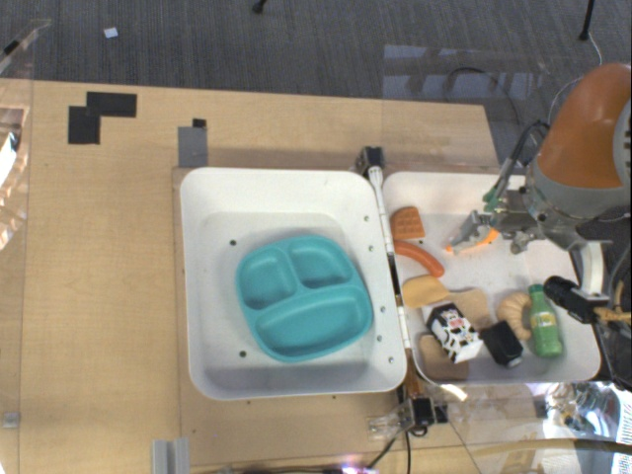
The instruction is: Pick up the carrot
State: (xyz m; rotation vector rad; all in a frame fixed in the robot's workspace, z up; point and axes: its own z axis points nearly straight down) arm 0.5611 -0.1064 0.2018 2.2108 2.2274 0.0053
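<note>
The gripper (477, 237) is reaching into the right bin (434, 188) from the bench's right edge, its fingers clamping on the carrot (474, 246), whose orange body is showing between them. The carrot is sitting in the upper middle of that bin, near its far wall, tilted with one end pointing toward the bin's left side.

Just to the left of the carrot a waffle-like brown piece (407, 223) is lying near the bin's far left corner, and a red sausage (419, 258) is lying slantwise below it. Below that a piece of toast (425, 290) is resting, with a black-and-white cow-patterned carton (452, 333) near the bin's front wall. A black block (502, 345) is lying just beside the carton, then a pale pastry (514, 310) and a green bottle (544, 321) toward the bin's front right corner.

The left bin (212, 205) is occupying the middle of the bench and carrying a teal divided tray (301, 297) with three compartments.
</note>
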